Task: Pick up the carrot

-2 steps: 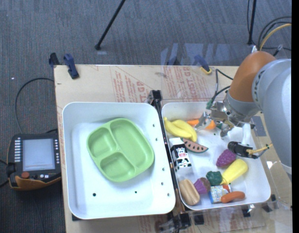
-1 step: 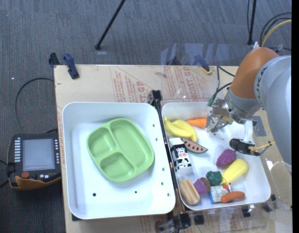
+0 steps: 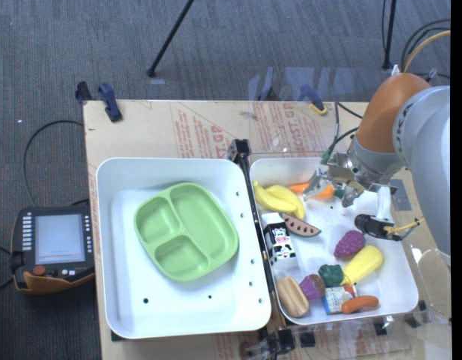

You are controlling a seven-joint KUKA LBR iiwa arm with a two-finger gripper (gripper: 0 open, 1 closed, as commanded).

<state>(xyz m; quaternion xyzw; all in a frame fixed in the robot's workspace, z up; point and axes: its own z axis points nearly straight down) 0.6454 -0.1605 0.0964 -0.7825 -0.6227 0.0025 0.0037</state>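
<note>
The carrot (image 3: pixel 301 188) is a small orange piece lying at the back of the right bin (image 3: pixel 406 276), just right of a yellow banana (image 3: pixel 276 198). Part of it is covered by the gripper. My gripper (image 3: pixel 334 188) hangs low over the carrot's right end, with the grey arm and its orange band (image 3: pixel 385 111) rising behind to the right. The fingers (image 3: pixel 320 180) look open and stand on either side of an orange patch, close to the bin floor. I cannot tell whether they touch the carrot.
The right bin also holds a watermelon slice (image 3: pixel 300 226), a cow-print carton (image 3: pixel 279 244), purple grapes (image 3: pixel 349 242), a yellow corn-like piece (image 3: pixel 362 263), broccoli (image 3: pixel 330 274), a bun (image 3: pixel 292 296) and a red-orange pepper (image 3: pixel 360 304). The left bin (image 3: pixel 115 276) bears a green divided plate (image 3: pixel 186 229).
</note>
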